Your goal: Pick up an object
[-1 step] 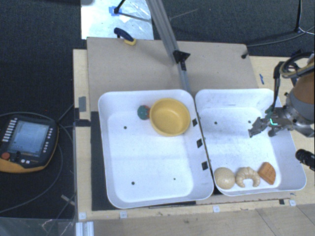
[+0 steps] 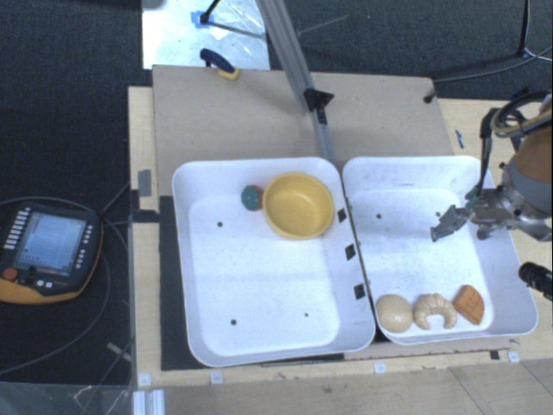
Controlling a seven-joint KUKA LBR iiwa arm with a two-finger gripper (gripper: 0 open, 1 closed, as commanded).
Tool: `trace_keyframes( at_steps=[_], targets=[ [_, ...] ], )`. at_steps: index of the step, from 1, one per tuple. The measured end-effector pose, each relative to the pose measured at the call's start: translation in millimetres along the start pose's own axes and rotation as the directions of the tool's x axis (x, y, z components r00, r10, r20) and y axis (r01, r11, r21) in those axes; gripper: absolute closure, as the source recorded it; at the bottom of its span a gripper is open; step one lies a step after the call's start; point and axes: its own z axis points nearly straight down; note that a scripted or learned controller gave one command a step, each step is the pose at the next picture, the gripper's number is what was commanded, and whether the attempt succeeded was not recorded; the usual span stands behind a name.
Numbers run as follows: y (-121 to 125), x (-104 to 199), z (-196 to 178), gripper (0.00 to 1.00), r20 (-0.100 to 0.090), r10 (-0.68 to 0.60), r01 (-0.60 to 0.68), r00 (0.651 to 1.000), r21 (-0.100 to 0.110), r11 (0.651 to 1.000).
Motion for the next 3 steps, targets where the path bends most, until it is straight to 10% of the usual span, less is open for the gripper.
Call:
trace_keyframes(
  at_steps=[2,3],
  targets=[
    [1.6,-0.6,110.6,0.0,-0.001,0.0,0.0,1.0,0.004,1.0],
    [3.0,-1.1,98.0,1.0,0.0,0.0,0.0,1.0,-0.001,1.0]
  ],
)
